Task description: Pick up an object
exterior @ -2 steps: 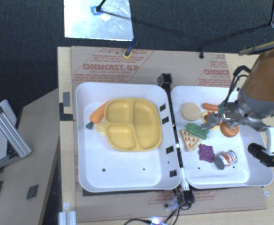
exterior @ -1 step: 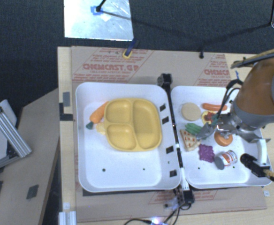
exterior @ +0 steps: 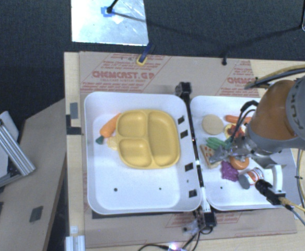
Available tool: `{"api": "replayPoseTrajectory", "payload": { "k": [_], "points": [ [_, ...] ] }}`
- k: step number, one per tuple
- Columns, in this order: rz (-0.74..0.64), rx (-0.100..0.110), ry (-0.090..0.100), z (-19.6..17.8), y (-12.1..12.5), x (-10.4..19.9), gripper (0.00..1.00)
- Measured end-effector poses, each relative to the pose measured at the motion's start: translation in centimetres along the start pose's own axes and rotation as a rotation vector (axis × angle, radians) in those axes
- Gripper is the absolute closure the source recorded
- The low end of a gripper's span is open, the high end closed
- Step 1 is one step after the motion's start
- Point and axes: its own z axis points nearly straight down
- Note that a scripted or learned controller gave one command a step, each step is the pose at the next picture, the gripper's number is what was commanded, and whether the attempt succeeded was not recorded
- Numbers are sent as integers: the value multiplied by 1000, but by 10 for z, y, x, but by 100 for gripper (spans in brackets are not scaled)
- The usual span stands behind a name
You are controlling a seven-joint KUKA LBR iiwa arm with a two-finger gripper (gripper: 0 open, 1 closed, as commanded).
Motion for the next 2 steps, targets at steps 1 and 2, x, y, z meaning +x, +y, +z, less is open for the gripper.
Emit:
{"api": "replayPoseTrajectory", "payload": {
  "k": [1,2],
  "points": [
    [-1,-8,0,3,4,-1,0],
    [-1,-20,-4,-10,7,-2,100]
  ]
}}
